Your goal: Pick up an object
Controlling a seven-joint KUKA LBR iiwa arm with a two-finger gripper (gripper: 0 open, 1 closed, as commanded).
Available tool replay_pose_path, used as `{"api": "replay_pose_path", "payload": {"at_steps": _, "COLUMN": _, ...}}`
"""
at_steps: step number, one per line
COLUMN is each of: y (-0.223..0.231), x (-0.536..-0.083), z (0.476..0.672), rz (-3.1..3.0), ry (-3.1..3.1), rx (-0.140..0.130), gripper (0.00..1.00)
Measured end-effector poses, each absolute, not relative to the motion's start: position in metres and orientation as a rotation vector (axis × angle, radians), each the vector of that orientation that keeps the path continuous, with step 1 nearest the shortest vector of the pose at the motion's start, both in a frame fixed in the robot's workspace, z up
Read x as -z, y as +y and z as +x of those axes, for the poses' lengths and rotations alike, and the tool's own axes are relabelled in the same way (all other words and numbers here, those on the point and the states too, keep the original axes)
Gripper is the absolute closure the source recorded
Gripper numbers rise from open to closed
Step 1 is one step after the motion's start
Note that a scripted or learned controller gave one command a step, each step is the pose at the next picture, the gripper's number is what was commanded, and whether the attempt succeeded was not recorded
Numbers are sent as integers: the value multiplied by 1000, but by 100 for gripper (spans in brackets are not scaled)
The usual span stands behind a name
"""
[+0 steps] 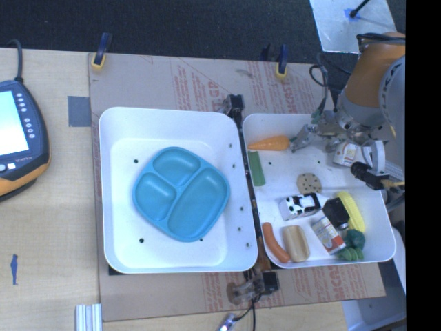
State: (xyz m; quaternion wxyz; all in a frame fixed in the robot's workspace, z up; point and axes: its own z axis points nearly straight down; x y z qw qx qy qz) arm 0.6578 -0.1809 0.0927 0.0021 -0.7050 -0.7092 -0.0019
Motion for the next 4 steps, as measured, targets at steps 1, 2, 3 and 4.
{"api": "replay_pose_path", "payload": {"at_steps": 1, "y": -168, "x": -119, "z": 586, "rz": -2217, "ry": -2224, "rx": -4, "gripper": 0}}
{"api": "replay_pose_path", "payload": {"at_steps": 2, "y": -159, "x": -92, "z": 555, "rz": -2214, "ry": -2226, "rx": -5, "gripper": 0}}
{"api": "replay_pose_path", "payload": {"at_steps": 3, "y": -160, "x": -102, "z": 555, "rz": -2212, "ry": -2230, "rx": -8, "gripper": 100}}
{"api": "replay_pose_path", "payload": {"at_steps": 4, "y": -160, "x": -91, "z": 482, "rz": -2213, "ry": -2226, "rx": -4, "gripper": 100}}
